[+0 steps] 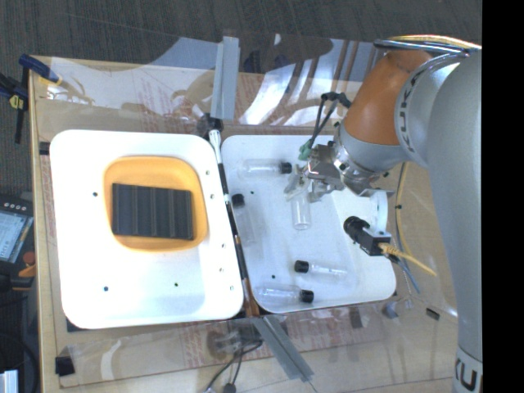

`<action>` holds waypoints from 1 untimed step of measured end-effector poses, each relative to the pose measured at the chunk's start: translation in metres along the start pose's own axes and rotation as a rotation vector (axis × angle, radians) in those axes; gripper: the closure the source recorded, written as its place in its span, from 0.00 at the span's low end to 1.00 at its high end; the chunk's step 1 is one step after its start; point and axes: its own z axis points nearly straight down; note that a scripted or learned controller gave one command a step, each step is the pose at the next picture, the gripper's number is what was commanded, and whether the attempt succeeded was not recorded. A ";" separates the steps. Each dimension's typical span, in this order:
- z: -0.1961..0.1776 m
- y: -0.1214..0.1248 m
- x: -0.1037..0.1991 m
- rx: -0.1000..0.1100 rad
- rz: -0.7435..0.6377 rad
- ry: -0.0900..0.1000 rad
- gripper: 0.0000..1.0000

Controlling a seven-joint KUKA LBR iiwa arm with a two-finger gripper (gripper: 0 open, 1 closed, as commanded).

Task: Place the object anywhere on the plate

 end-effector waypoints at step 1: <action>0.007 -0.052 0.070 0.003 -0.138 -0.001 1.00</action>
